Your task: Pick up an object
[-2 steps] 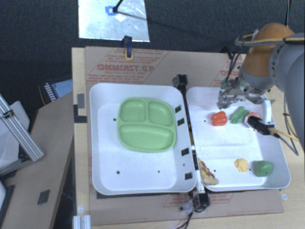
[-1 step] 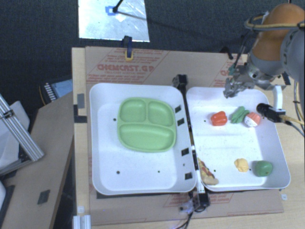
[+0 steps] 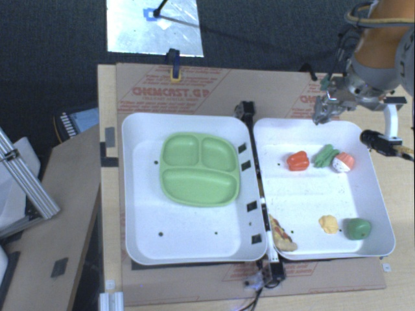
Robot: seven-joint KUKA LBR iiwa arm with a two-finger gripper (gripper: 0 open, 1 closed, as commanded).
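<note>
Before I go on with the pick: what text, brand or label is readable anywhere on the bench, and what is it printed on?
"CHEMCAST G?" in red, on the brown board behind the left bin; the last character is blurred, so I cannot confirm it.
A second red print on the same board behind the right bin, near the hand: partly covered and too blurred to read.
Nothing readable on the green tray or the toy food.

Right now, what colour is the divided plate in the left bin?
Light green: the three-compartment plastic plate in the left white bin, clear in the camera view.
</note>
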